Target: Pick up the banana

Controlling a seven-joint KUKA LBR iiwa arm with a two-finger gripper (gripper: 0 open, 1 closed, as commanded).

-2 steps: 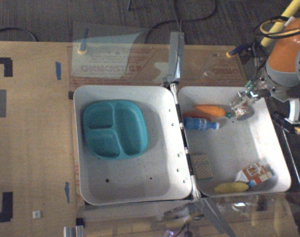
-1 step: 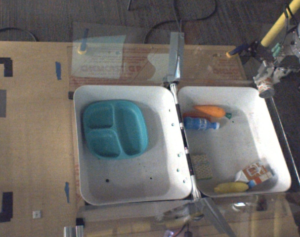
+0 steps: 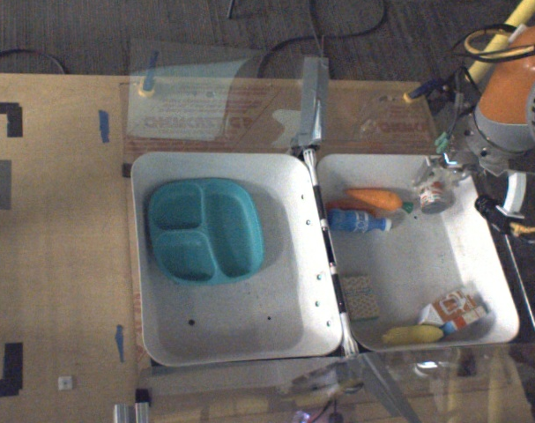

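Your gripper (image 3: 434, 192) hovers over the right bin's (image 3: 501, 263) far corner; its opening you cannot tell. That bin holds the banana (image 3: 412, 334) at the near edge beside a carton (image 3: 456, 311), plus carrot (image 3: 375, 200) and bottle (image 3: 358, 222). Left bin (image 3: 249, 324) holds a teal tray (image 3: 205, 230).

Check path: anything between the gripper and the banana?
Nothing visible. The gripper is at the right bin's far corner; the banana lies by the near wall, bare floor between. A carton touches its right end.
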